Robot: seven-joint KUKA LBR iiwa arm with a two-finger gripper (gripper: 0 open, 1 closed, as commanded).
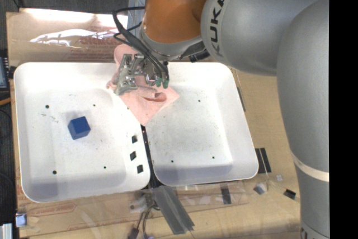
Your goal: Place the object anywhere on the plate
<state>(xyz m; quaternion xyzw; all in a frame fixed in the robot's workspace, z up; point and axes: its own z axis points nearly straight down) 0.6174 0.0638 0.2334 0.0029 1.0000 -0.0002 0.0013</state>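
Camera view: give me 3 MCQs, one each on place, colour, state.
1. Where is the cube?
A. left bin
B. right bin
C. on the bench

2. What colour is the plate?
A. green
B. pink
C. black

3. How does the claw stand relative to the plate?
A. far away over the left bin's near corner
B. outside both bins
C. over the plate's far part

Answers: 1 A, the cube sits on the floor of the left bin. 2 B, the plate shows pink beneath the claw. 3 C, the claw overlaps the plate's far edge at the bins' shared border.
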